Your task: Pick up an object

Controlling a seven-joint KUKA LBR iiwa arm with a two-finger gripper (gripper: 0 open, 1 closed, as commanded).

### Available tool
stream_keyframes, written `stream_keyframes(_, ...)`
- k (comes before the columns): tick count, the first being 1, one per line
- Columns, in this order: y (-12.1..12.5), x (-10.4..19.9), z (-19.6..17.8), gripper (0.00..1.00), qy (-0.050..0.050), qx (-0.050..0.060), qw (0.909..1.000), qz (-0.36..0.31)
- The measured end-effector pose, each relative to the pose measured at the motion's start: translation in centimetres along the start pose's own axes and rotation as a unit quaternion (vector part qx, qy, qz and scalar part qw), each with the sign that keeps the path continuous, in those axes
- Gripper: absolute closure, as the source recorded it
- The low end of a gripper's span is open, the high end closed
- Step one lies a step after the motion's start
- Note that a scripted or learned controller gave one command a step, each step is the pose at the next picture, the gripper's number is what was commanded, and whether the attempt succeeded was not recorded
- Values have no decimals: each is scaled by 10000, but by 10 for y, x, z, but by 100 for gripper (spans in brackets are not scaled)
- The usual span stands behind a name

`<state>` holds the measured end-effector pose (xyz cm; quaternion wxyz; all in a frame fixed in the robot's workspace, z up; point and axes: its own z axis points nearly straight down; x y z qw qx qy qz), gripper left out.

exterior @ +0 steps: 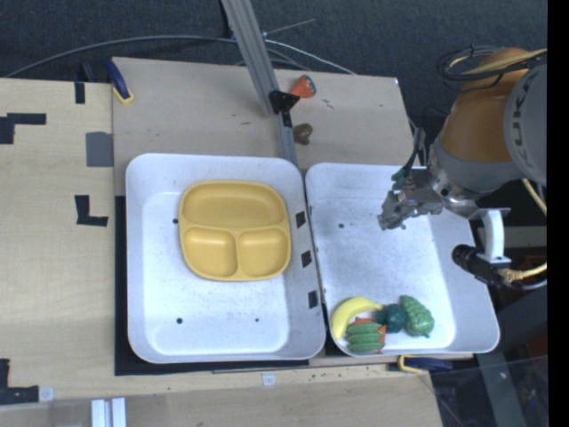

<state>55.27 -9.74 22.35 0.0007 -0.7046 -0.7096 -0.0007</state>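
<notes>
My gripper hangs over the upper right part of the right bin, its dark fingers pointing down and to the left, with nothing seen between them. At that bin's front edge lies a cluster of toy food: a yellow banana, a red and green piece, a small teal piece and a green leafy vegetable. The cluster is well below the gripper and apart from it.
A yellow divided plate rests in the left bin. A grey pole rises behind the bins, with a small orange object and a brown one on the bench near it. The arm's orange band stands right.
</notes>
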Motion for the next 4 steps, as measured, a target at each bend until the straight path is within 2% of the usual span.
stream_keyframes(2,49,95,17,100,-4,4,10000,0)
stream_keyframes(4,104,192,8,100,-1,-6,10000,3)
